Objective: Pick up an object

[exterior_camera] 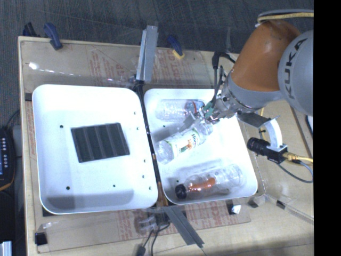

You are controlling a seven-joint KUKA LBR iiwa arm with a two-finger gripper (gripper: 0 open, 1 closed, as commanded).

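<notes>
Bottles [184,141] crowd your right bin [242,143]; the gripper [209,112], toward one o'clock, blurs among them, its grip unreadable.

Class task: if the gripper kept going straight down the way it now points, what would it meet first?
Most likely the labelled clear bottle lying slantwise in the right bin; the gripper hangs near its upper end, though depth is unclear.

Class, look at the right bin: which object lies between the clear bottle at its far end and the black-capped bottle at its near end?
In the camera view, a clear bottle with a green-and-white label lies slantwise between the far bottle and the black-capped bottle.
</notes>
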